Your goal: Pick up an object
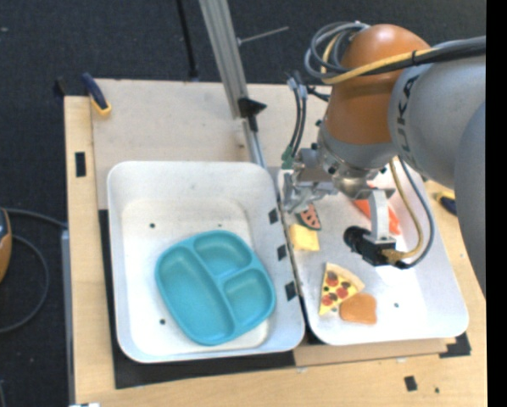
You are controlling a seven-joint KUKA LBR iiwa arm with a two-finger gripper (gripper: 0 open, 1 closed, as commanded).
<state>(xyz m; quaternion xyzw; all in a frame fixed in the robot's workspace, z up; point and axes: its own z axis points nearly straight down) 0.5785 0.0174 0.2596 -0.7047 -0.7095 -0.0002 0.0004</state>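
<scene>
Poised over right bin's left edge: gripper (309, 200), finger state impossible to tell. Directly beneath, almost touching: small dark toy slice (310, 219), yellow block (304, 238) just below.

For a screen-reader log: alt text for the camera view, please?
The arm's gripper hangs over the right bin's left edge, above a pizza slice and other toy food. The left bin holds a blue divided plate.

Blue tray (215, 288) — smooth matt plastic; bench (164, 117) — pale, wood-like.
</scene>
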